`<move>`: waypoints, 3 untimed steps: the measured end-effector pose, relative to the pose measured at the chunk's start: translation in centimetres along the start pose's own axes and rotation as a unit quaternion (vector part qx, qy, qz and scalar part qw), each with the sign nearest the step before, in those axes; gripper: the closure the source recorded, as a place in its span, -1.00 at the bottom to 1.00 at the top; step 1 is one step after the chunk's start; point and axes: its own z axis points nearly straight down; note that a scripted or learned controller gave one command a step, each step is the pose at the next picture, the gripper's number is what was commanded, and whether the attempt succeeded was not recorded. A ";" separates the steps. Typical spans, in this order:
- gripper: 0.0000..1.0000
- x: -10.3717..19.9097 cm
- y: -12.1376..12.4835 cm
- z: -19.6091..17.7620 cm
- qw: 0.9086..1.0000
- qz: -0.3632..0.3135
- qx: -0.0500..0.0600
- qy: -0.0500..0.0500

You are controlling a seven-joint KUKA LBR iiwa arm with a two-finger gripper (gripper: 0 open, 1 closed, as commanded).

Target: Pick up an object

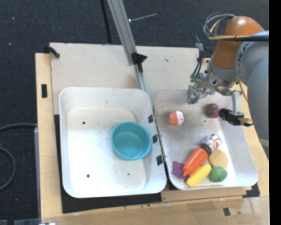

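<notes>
My gripper (193, 97) hangs over the far edge of the right bin (166, 102), with nothing seen in it. An orange-and-white toy (176, 118) lies just in front of it, to the left. A dark purple ball (211, 110) sits to its right. At the bin's near right corner several toys are piled: a small can (211, 142), an orange carrot (195, 159), a yellow corn cob (199, 175), a tan potato (218, 158), a green lime (218, 174) and a purple piece (178, 168).
The left bin (75, 102) holds a blue bowl (131, 140) near its right wall. A slanted metal pole (124, 29) rises from behind the bins, ending at a black clamp (139, 58). The arm (234, 46) reaches in from the right.
</notes>
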 end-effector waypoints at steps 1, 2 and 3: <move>1.00 -1.0 -0.2 -5.6 1.000 0.001 0.000 0.003; 1.00 -1.2 0.0 -11.2 1.000 -0.001 0.000 0.003; 1.00 3.9 -1.3 -10.4 1.000 -0.002 0.004 0.004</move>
